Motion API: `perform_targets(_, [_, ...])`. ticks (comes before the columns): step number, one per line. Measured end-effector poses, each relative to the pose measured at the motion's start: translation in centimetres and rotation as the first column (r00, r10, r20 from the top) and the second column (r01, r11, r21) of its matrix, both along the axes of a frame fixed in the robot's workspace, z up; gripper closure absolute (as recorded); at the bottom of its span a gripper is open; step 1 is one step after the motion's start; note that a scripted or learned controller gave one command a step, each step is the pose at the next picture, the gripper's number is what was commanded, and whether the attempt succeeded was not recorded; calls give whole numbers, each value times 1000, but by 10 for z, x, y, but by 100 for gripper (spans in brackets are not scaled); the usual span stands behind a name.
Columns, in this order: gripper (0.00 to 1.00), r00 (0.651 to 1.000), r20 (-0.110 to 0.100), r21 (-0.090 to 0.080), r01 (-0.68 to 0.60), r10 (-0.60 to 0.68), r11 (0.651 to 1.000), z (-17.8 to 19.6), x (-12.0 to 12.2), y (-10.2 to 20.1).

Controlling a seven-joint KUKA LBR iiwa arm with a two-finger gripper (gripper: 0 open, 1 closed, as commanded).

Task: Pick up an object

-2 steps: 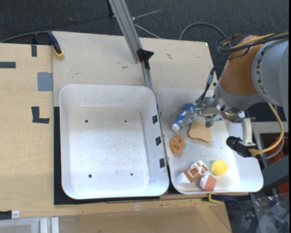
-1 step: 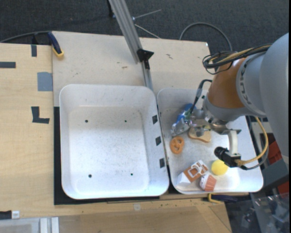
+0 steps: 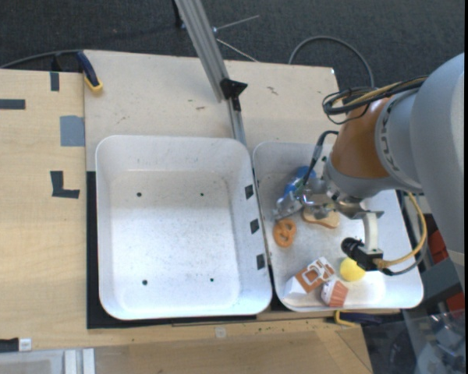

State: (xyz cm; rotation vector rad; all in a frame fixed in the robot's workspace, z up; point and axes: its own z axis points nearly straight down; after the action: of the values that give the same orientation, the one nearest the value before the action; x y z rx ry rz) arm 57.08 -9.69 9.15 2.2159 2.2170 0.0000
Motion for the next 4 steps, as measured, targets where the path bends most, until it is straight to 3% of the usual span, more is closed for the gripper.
perform_targets(1, [100, 1000, 2, 2, -1, 1, 1000, 11, 1, 1])
perform_targets(2, [100, 1000, -3, 5, -1, 1, 1000, 53, 1, 3])
perform_targets(4, [100, 1000, 1, 4, -1, 1, 1000, 180, 2, 4])
